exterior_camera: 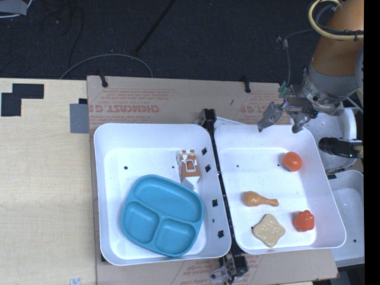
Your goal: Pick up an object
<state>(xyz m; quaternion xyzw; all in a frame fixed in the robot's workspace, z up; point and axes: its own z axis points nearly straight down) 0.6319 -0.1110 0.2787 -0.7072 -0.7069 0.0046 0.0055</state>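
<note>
Tool (pixel 284 119) hangs over the far edge of the right bin (pixel 320 159), its 2 fingers spread wide with nothing between them. We see 4 candidates on that bin's floor: an orange ball (pixel 291 161) nearest the tool, a drumstick (pixel 259 200) in the middle, a red pepper (pixel 303 220) near the right wall and a toast slice (pixel 269 230) at the near side. We judge them all light, stiff plastic toys. The ball looks smooth and apt to roll, so we would close across its middle. The drumstick offers a narrow shank, an easier hold. The left bin (pixel 113 153) holds a blue tray (pixel 161 215) and a small orange-white carton (pixel 189 164).
</note>
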